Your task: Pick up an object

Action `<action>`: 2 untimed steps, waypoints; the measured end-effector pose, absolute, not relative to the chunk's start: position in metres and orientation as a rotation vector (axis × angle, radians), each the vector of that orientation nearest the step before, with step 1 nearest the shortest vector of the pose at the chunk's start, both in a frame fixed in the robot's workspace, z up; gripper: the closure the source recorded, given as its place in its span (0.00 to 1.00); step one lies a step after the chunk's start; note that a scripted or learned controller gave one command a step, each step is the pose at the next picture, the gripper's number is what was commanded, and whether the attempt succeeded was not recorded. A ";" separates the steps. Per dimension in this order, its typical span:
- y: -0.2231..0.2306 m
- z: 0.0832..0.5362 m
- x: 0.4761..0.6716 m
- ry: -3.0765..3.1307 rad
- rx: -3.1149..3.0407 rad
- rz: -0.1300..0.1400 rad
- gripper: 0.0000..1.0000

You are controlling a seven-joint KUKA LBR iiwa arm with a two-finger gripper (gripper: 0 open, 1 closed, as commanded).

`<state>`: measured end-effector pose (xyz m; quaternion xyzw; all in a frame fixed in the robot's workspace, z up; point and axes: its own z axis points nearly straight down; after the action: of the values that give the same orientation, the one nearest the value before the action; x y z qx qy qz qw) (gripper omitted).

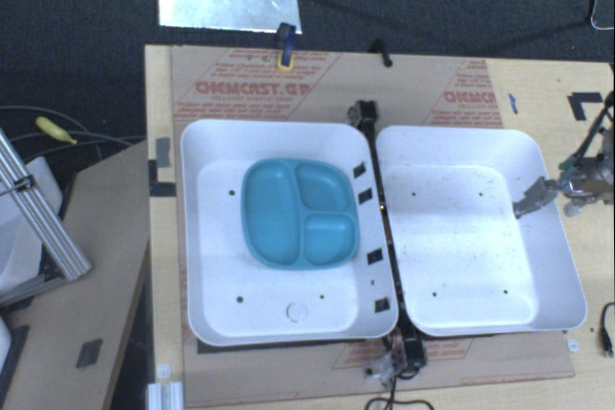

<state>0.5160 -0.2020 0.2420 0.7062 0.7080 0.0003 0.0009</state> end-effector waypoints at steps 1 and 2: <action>-0.202 0.253 0.517 2.225 2.211 0.004 1.00; -0.143 0.325 0.495 2.227 2.206 0.010 1.00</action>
<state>0.4950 -0.1431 0.3253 0.7037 0.7105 0.0032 0.0032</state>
